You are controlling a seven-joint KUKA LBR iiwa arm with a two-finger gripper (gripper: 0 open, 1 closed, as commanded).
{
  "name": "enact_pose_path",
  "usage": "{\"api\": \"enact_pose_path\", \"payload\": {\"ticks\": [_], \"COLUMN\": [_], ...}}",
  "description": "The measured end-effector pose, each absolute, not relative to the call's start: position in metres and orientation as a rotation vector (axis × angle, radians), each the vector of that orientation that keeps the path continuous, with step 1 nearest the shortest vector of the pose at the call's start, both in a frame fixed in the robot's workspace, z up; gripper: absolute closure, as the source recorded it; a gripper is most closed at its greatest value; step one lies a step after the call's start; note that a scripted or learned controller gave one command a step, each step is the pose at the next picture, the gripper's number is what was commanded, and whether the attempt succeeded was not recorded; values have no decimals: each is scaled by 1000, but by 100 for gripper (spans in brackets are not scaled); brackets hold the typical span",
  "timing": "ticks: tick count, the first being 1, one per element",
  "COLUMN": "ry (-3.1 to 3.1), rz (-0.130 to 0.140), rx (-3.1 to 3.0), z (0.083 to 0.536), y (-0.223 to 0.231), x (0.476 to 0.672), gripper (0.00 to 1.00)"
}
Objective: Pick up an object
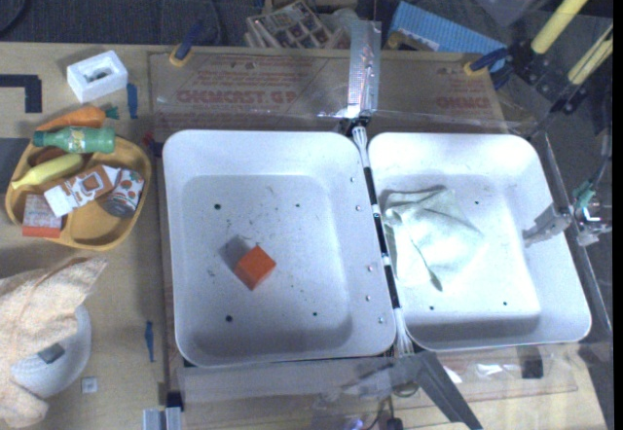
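An orange cube [256,268] lies in the left bin [195,165], a little left of its middle and turned at an angle, with its shadow to the upper left. A crumpled white, pale-green cloth [428,232] lies in the right bin [506,161], against its left wall.
A yellow bowl [92,229] with toy food and cards stands left of the bins. Behind it sits a small white box [97,75]. A beige cloth [44,321] lies at the lower left. A metal bracket [560,221] juts over the right bin's right rim.
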State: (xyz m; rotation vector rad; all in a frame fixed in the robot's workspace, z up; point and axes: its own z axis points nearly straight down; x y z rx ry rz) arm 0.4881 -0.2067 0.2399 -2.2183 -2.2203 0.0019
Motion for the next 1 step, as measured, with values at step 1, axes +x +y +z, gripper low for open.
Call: {"api": "enact_pose_path", "payload": {"ticks": [1], "ry": [-2135], "rz": [0], "rx": [-2307], "z": [234], "y": [-128], "x": [540], "gripper": [0]}}
